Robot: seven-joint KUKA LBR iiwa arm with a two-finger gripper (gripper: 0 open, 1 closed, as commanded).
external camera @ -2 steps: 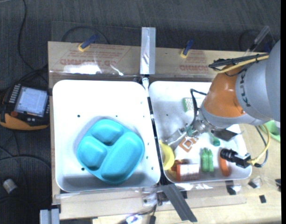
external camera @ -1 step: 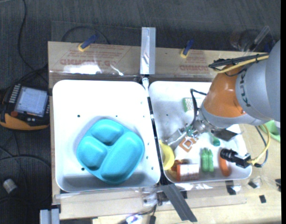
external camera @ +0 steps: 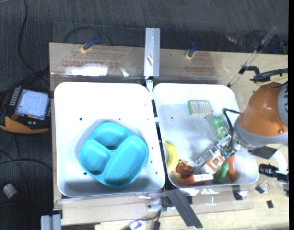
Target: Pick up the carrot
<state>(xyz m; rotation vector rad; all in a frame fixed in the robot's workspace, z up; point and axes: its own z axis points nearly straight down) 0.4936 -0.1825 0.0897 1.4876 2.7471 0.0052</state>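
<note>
Camera view: I see the arm (external camera: 264,116) reaching in from the right over the right bin (external camera: 180,92). Its gripper (external camera: 215,158) sits low near the bin's front right corner; I cannot tell its state. The carrot (external camera: 231,168) lies just beside it, next to a green vegetable (external camera: 220,173). A yellow banana (external camera: 171,155) rests by the divider. The left bin (external camera: 70,99) holds a blue divided tray (external camera: 113,152).

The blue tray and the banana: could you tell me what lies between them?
In the camera view, the bins' adjoining white walls lie between the blue tray and the banana.
</note>
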